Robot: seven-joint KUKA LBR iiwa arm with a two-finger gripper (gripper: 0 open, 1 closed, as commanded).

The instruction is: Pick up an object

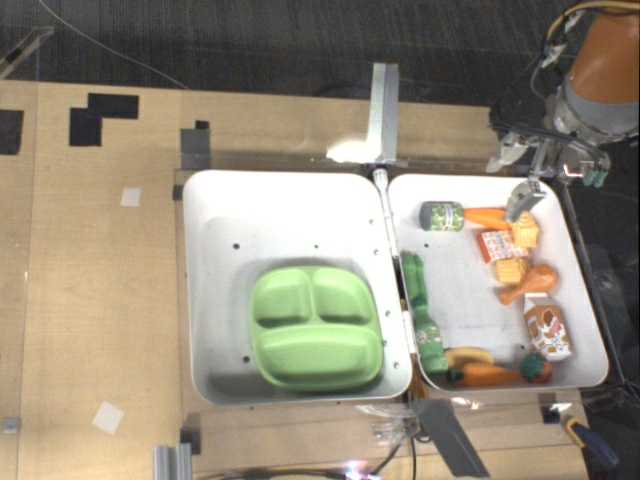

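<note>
The right bin (455,293) holds several toy foods. A green can (441,216) and an orange carrot (486,215) lie at its back. A yellow cheese wedge (527,234), a red packet (496,245), a yellow block (510,268) and an orange drumstick (531,281) lie right of centre. A red-and-white pouch (547,330) is at the right wall. My gripper (522,200) hangs over the bin's back right corner, just above the carrot's right end and the cheese wedge. Nothing is seen held in it.
A long green item (412,288) and a green bottle (430,346) lie along the right bin's left wall. A banana (468,355), another carrot (490,374) and a red fruit (538,369) line its front. The left bin (215,228) holds a green divided plate (315,323).
</note>
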